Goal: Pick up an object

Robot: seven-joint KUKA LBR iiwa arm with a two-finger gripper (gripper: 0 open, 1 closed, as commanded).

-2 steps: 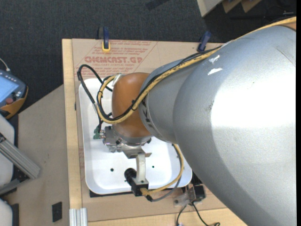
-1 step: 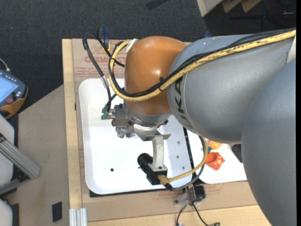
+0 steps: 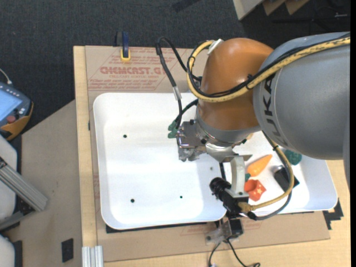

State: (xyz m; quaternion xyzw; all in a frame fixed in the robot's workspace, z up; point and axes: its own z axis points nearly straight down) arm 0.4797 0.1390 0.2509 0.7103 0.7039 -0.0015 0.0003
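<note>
The grey arm with its orange band reaches in from the right and covers most of the right bin (image 3: pixel 320 196). My gripper (image 3: pixel 186 147) hangs over the right side of the left bin (image 3: pixel 139 171), close to the wall between the bins. A small green thing (image 3: pixel 173 129) shows right at the gripper's upper left side; whether it is held is hidden. In the right bin lie an orange carrot-shaped piece (image 3: pixel 260 164), a red-orange block (image 3: pixel 256 189), a teal piece (image 3: pixel 293 158) and a black object (image 3: pixel 283 177).
The two bins rest on a brown cardboard sheet (image 3: pixel 130 68) with a small clamp (image 3: pixel 125 46) at its far edge. The left bin's floor bears a few tiny dark dots. Dark floor surrounds the bench.
</note>
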